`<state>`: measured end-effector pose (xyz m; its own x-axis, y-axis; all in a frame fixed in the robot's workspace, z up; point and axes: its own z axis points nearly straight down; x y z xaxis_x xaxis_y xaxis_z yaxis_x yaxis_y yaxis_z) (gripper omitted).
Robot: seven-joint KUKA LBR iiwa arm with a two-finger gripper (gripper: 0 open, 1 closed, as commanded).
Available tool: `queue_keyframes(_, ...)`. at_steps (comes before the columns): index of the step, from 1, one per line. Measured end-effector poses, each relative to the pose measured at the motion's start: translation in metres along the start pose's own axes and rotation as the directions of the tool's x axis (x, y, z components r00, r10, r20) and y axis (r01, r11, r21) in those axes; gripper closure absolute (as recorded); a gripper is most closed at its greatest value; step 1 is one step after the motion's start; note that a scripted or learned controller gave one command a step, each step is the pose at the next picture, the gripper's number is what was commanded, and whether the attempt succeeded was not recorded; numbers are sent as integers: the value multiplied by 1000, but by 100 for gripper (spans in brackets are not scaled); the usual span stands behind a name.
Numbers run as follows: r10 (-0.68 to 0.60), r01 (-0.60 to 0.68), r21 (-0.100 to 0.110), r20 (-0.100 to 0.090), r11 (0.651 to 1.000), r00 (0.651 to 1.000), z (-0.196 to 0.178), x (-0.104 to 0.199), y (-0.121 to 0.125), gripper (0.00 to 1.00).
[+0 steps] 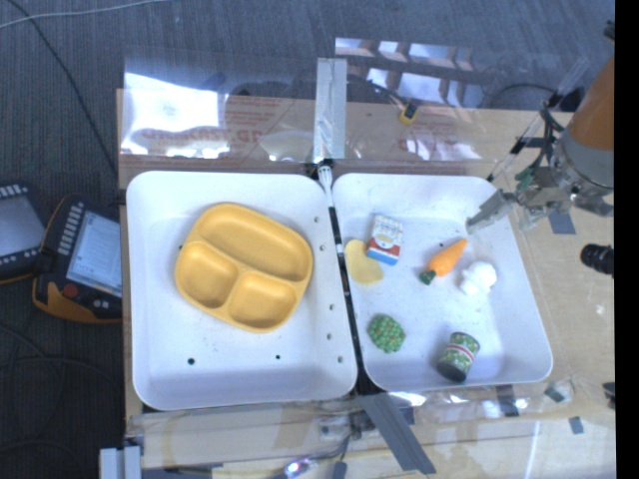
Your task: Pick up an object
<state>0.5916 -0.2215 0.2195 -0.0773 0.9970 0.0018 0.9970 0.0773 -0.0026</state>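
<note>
The carrot (445, 258) lay in the right bin (529, 307), tilted, a white ball (478, 276) just beside its lower right. The gripper (491, 211) hung near the carrot's upper right; whether its jaws were open I cannot tell. A good grasp likely meant closing across the carrot's middle, clear of the ball.

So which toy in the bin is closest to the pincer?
The carrot. It lies just below-left of the pincer, orange with a green end. The white ball, milk carton and can lie farther off.
</note>
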Motion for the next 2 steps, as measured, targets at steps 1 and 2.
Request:
queue_keyframes(1,-144,144,-5,0,990,990,112,5,0,0)
queue_keyframes(2,-144,144,-2,-3,990,990,106,6,-1,100)
